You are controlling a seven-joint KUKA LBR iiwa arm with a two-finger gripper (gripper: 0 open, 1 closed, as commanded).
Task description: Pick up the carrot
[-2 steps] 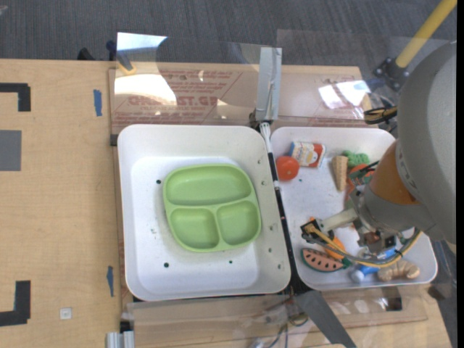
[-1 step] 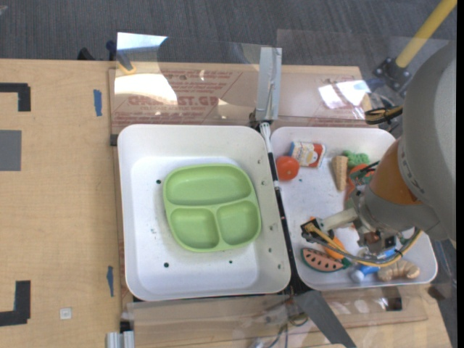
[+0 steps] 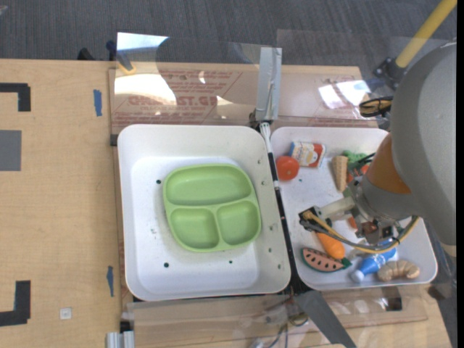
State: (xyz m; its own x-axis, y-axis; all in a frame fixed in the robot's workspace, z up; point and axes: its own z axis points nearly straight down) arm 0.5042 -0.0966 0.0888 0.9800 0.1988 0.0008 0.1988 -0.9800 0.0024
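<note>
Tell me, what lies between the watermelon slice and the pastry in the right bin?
A blue toy lies between the watermelon slice and the pastry, as the camera view shows.

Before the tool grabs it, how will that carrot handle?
The carrot looks like moulded plastic, so probably stiff and light. Its smooth, tapered body may slip or roll. The watermelon slice close beside it could get nudged.
</note>
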